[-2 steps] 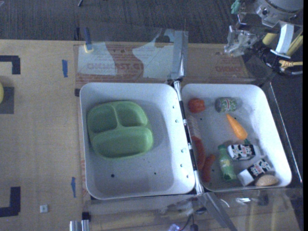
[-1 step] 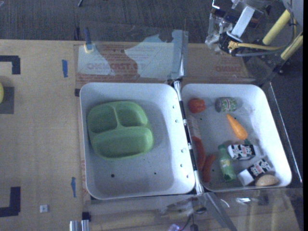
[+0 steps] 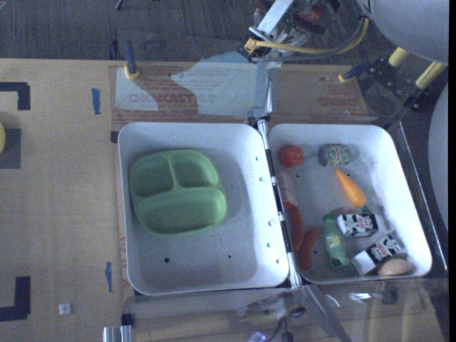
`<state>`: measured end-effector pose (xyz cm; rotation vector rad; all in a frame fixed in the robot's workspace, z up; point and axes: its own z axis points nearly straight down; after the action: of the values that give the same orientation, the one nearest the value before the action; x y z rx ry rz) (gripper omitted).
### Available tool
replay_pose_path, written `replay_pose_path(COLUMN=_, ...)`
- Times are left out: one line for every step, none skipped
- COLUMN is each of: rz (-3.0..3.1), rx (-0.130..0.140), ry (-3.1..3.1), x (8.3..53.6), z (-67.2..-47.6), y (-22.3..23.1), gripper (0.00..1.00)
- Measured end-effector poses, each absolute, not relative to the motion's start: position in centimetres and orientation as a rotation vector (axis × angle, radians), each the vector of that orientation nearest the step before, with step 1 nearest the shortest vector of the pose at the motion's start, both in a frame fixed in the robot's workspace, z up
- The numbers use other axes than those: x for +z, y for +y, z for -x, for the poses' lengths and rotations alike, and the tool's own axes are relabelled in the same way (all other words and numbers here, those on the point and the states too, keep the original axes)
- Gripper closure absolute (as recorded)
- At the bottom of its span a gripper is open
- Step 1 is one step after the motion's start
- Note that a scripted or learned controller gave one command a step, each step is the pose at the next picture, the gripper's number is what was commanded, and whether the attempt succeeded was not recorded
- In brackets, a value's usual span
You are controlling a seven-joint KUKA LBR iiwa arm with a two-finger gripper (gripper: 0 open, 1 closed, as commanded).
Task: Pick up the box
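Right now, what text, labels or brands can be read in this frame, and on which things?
Cardboard sheet behind the bins: red printed lettering, too faint and blurred to read.
Two small cow-patterned boxes: black-and-white print, no legible words.
Green packet: label too small to read.
Grey can: label blurred.

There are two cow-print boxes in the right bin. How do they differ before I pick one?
The upper cow-print box lies near the bin's middle, touching the green packet; the lower cow-print box sits nearer the bin's front right corner, against a tan bread-like item. The upper one lies nearly level across the view; the lower one is angled, its white end toward the front. Both share the black-and-white pattern and look similar in size.
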<state>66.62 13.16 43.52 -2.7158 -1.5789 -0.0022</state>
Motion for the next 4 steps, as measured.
replay_pose_path(rz=2.797, rx=0.005, ry=-1.426, x=41.4, z=-65.9, y=19.3, gripper=1.0)
replay_pose_path(rz=3.034, rx=-0.002, ry=-0.809, x=39.3, z=-66.7, y=22.4, gripper=1.0)
replay_pose_path(rz=2.864, rx=0.006, ry=-1.29, x=40.4, z=-64.1, y=22.7, gripper=1.0)
replay_pose_path(rz=2.396, rx=-0.001, ry=-2.034, x=43.6, z=-65.9, y=22.7, gripper=1.0)
